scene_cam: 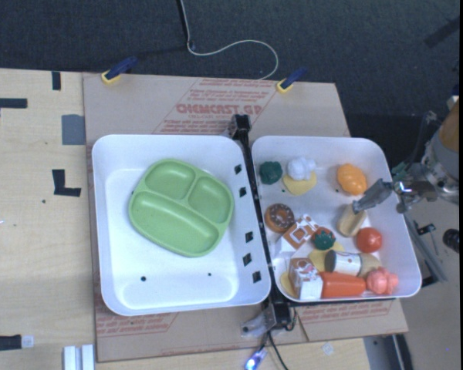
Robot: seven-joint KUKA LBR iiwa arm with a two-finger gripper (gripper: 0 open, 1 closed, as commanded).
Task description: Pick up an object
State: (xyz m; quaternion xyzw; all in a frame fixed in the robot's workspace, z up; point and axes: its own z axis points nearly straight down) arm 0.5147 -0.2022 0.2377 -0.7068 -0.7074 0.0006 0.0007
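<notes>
The right bin (386, 160) holds several toy foods: an orange fruit (352, 179), a beige piece (349, 222), a red tomato (368, 240), a chocolate donut (278, 217), a dark green ball (270, 172) and a white and yellow toy (299, 174). Along its front wall lie an orange carrot (343, 286) and a pink toy (381, 281). My gripper (368, 199) reaches in over the bin's right side. It hangs between the orange fruit and the beige piece, just above the latter. I see nothing held in it.
The left bin (108, 230) holds a green divided plate (183, 206). A black divider (251, 206) separates the bins. Both bins rest on cardboard (208, 102) clipped to the bench. The arm's wrist (436, 179) stands past the right bin's right wall.
</notes>
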